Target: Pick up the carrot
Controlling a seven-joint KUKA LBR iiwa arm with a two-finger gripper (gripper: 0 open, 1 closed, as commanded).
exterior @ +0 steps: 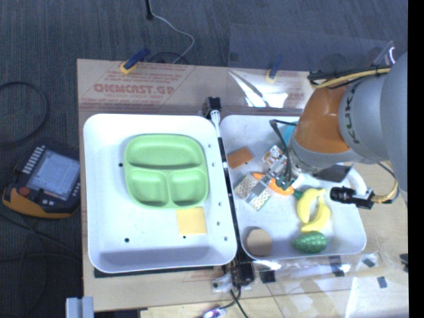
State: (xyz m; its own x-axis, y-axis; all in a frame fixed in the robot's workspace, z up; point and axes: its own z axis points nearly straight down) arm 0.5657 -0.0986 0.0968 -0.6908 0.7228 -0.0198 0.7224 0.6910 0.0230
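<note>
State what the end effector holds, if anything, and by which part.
It cannot be told. The end effector is down over the carrot in the right bin, next to the banana, but the arm hides the contact.

In the left bin (99,197) we see a green divided tray (165,167) with a yellow square (192,220) just beside its near right corner. The right bin (354,240) holds a banana (311,207), a green vegetable (309,242) near it, a brown round piece (258,241), a tan square (239,156) and a patterned packet (254,192) (its print is too small to read). A handheld pendant (45,181) lies on the floor to the left.
</note>
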